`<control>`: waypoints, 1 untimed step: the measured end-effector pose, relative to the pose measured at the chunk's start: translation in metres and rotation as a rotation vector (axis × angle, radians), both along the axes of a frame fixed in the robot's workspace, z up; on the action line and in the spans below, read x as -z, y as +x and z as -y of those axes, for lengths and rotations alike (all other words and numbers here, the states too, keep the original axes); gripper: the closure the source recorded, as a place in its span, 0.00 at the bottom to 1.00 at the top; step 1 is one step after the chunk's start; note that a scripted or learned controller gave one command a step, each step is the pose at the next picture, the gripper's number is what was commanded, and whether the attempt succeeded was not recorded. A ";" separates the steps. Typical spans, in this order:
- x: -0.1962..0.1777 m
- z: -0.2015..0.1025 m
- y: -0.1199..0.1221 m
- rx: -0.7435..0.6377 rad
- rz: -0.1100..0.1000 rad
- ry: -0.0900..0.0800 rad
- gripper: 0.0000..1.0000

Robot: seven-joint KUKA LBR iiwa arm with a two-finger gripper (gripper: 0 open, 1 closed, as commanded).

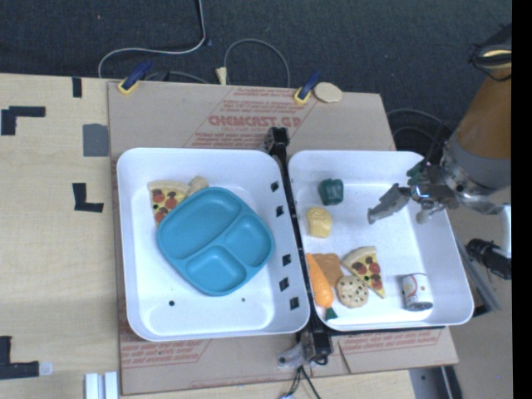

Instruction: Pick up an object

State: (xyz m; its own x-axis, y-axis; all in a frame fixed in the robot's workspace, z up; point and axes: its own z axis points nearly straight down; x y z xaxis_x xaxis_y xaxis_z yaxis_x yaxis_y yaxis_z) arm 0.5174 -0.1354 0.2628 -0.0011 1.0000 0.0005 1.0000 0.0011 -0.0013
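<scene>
The right bin (432, 248) holds several toy foods: a green piece (332, 191), a yellow lump (319, 221), an orange carrot (321, 281), a pizza slice (366, 266), a chocolate-chip cookie (352, 292) and a small can (415, 290). My gripper (400, 212) hovers over the bin's upper right part, open, with nothing between its fingers. One grey finger (382, 205) points left towards the yellow lump; the other (429, 213) hangs near the bin's right wall. The pizza slice lies just below and left of the gripper.
In the left bin (133, 223) a blue divided plate (215, 239) lies beside a second pizza slice (166, 198). A black divider (285, 214) runs between the bins. The arm (486, 131) enters from the right. Cables lie behind the bench.
</scene>
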 end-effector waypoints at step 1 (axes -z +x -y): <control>0.121 -0.018 -0.015 0.000 -0.012 0.003 0.00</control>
